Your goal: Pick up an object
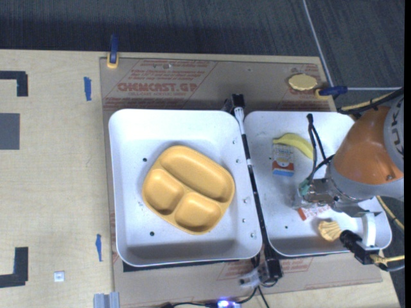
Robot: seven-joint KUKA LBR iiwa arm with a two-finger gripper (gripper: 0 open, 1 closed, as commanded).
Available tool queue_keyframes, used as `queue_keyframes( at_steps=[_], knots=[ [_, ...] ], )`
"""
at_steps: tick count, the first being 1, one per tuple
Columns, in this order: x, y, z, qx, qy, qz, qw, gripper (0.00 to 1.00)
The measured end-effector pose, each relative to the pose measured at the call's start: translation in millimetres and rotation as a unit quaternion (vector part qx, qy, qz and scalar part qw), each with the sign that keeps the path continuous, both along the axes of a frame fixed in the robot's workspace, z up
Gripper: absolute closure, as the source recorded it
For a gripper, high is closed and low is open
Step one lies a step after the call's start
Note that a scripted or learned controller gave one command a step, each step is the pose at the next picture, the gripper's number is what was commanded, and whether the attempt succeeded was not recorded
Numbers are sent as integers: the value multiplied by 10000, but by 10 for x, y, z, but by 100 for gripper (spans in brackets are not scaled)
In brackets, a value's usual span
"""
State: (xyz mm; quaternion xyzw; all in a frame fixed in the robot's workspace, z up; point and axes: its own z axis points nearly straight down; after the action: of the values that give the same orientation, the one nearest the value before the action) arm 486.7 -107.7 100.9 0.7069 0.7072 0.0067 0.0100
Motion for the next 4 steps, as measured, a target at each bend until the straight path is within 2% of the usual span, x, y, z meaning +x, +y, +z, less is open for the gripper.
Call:
queue_keyframes(
  at_steps=[1, 2, 3, 4],
  knots=[
    [421, 1039, 841, 30, 113, 5, 9999, 100],
    [418, 1032, 839, 25, 118, 4, 9999, 0],
    [-71, 460, 838, 25, 121, -3, 9999, 0],
    [-41, 158, -128, 11, 62, 0, 10000, 0]
  ],
)
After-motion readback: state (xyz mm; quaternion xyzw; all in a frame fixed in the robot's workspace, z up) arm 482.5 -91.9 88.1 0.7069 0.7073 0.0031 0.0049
